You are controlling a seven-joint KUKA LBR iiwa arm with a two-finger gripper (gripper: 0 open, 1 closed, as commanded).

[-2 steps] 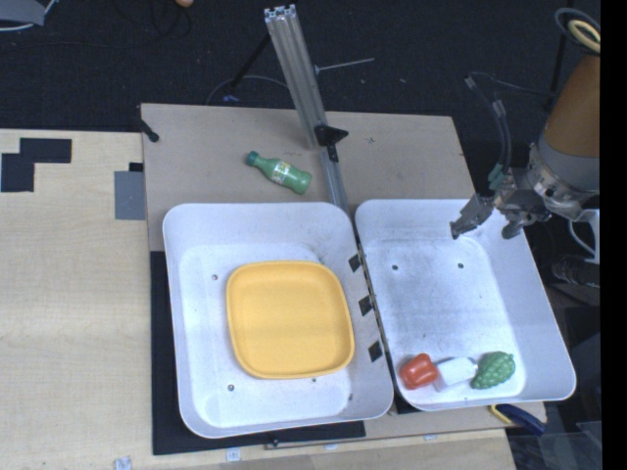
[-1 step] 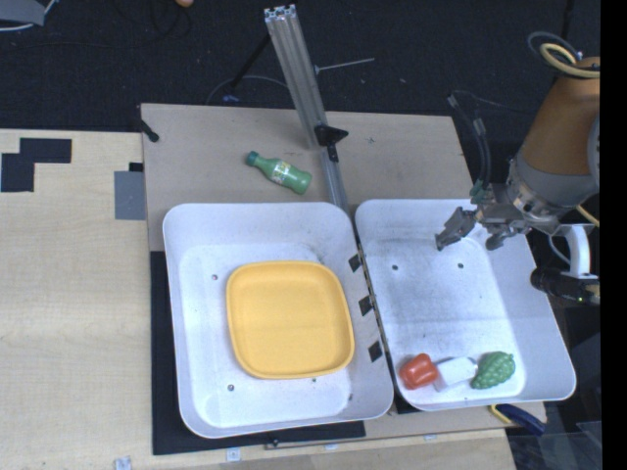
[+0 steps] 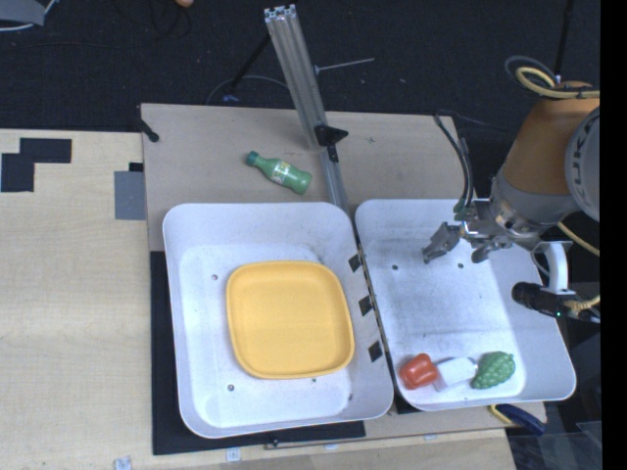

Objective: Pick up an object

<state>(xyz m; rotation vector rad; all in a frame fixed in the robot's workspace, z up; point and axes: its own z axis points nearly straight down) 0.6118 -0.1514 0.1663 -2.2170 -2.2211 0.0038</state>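
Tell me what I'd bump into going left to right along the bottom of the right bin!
Small red pepper-shaped toy → small white block → bumpy green toy like a bunch of grapes, all close together in the right white bin.

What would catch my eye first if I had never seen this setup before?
Probably the big yellow plate lying flat in the left white bin. Next, the grey and orange arm reaching in from the right, its tool over the right bin, whose near edge holds a red pepper, a white block and green grapes. A small green bottle lies on the bench behind the bins.
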